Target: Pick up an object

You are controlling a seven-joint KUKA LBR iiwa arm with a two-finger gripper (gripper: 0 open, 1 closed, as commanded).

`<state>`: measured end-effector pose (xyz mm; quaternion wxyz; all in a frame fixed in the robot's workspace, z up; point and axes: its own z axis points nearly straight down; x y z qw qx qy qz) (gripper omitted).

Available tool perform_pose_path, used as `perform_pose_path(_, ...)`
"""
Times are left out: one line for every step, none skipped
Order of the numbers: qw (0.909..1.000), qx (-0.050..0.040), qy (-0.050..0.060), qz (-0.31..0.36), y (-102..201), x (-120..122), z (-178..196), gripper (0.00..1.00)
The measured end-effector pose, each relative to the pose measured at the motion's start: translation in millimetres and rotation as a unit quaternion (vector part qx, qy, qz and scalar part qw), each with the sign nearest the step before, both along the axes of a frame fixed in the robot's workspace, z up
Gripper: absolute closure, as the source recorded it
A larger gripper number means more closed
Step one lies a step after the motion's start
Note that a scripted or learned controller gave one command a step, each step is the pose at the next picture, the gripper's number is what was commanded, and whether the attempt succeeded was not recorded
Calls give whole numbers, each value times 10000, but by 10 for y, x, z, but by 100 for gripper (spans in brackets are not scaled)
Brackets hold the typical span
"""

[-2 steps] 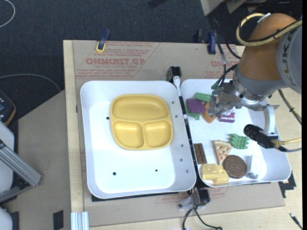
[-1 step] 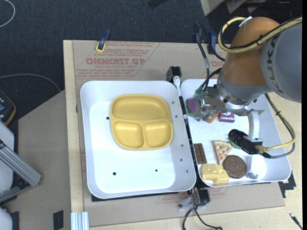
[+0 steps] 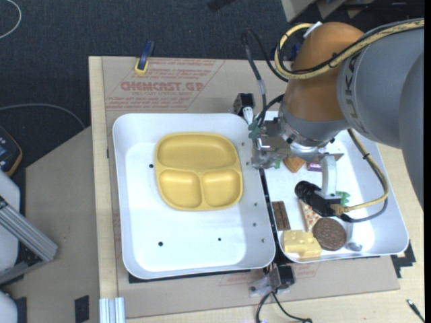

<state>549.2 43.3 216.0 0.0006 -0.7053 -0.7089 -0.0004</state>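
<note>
Single fixed camera above bench (image 3: 168, 89), looking down at slant (fairly near); frame spans view-left bin (image 3: 131, 207), view-right bin (image 3: 390, 214); arm (image 3: 384, 73) enters from right.

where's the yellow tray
In the camera view the tray lies in the far half of the left bin, close to the right bin.

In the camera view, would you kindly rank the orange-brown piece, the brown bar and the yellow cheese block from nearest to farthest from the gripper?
1. The orange-brown piece, in the right bin, beside the gripper.
2. The brown bar, along that bin's left wall.
3. The yellow cheese block, at its front edge.
</note>
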Motion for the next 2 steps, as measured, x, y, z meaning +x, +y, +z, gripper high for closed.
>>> perform_pose_path(10000,0,-14,2,439,45,74,100)
perform_pose_path(10000,-6,16,-33,392,-147,116,100)
